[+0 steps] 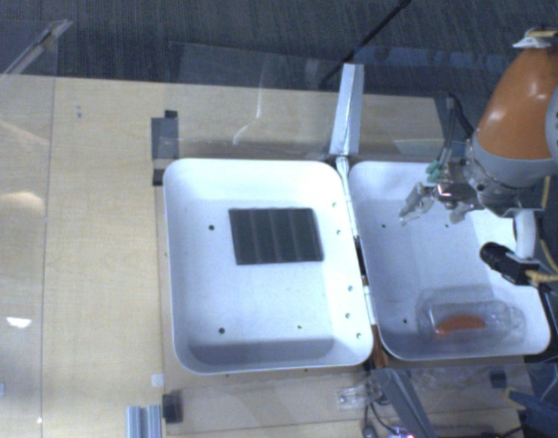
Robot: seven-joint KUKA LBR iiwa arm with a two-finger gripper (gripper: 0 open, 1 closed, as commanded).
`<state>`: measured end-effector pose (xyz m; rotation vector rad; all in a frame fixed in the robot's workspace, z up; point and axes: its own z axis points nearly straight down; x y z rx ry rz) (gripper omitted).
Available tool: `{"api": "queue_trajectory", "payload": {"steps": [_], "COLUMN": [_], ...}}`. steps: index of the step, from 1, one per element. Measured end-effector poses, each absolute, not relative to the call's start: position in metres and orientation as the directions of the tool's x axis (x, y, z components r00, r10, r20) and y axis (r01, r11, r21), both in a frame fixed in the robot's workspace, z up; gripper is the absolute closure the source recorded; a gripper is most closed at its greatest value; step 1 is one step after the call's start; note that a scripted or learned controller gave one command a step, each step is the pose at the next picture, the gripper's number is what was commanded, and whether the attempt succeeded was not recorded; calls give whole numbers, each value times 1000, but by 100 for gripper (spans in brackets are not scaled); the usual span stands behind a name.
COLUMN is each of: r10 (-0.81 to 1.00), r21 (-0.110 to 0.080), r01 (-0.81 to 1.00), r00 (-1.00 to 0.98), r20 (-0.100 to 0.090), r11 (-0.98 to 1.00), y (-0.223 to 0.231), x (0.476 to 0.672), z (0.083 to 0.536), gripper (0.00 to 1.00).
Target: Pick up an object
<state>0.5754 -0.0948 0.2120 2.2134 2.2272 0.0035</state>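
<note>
While a clear bottle with an orange label (464, 320) lies in the right bin (388, 245), the gripper (436, 199) hangs above, fingers spread and holding nothing

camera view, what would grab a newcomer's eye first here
The arm's orange band at the upper right stands out most, with the gripper hanging over the right bin, nothing between its fingers. Next comes the clear plastic bottle with an orange patch, lying near that bin's front edge. In the left bin a dark ribbed rectangle sits against the white floor.
</note>
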Motion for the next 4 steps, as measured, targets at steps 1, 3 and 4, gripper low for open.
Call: {"api": "queue_trajectory", "payload": {"steps": [1, 3, 4], "r10": [997, 1000, 988], "r21": [4, 16, 10], "r01": [997, 1000, 988], "r00": [71, -25, -152], "r20": [0, -1, -2], "r11": [-71, 25, 152], "y": [-112, -99, -86], "x": [520, 573, 637], "z": [198, 90, 89], "gripper": [0, 0, 0]}}
